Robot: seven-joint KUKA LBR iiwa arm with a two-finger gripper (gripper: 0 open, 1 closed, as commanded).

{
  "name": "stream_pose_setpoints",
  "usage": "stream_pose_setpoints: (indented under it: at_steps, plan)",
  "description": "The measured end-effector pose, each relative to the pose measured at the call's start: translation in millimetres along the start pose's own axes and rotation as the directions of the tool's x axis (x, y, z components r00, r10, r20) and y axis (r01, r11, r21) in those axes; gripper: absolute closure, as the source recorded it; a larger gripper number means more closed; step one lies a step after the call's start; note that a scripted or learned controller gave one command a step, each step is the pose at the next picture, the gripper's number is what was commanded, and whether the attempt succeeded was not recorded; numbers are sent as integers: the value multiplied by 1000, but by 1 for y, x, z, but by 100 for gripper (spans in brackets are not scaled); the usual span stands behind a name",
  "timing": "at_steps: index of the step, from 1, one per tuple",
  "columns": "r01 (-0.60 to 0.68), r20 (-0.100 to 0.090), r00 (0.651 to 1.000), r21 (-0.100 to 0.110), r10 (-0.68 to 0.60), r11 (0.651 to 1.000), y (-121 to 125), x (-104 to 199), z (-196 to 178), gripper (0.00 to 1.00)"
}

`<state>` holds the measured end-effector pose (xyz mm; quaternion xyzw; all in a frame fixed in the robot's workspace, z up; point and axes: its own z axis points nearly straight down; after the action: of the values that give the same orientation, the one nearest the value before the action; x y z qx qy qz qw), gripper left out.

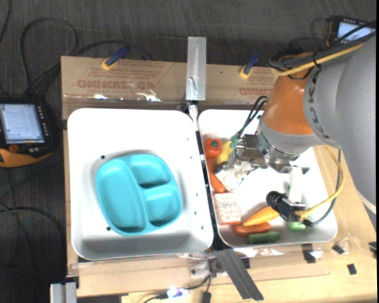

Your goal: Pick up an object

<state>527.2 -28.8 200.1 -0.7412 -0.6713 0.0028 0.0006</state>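
Objects: toy carrot (260, 218), green pod (263, 237), small box (225, 207) in right bin (322, 229).
Left bin (82, 131): turquoise divided plate (138, 192).
Hand (241, 163): low over right bin; grip state cannot be told.

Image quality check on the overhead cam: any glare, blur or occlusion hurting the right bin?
Camera view: even lighting, right bin floor nearly blown out white; soft focus overall; the arm hides the bin's upper right, with the gripper blurred among clutter; blue divided tray in the left bin reads clean.
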Motion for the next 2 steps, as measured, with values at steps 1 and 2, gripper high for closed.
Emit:
stream_pose_setpoints:
  at_steps: [1,2]
  plan:
    - [185,0,983,0,-185,983,-5,-5,8,100]
    - [233,0,973,0,-233,973,-5,-6,18,100]
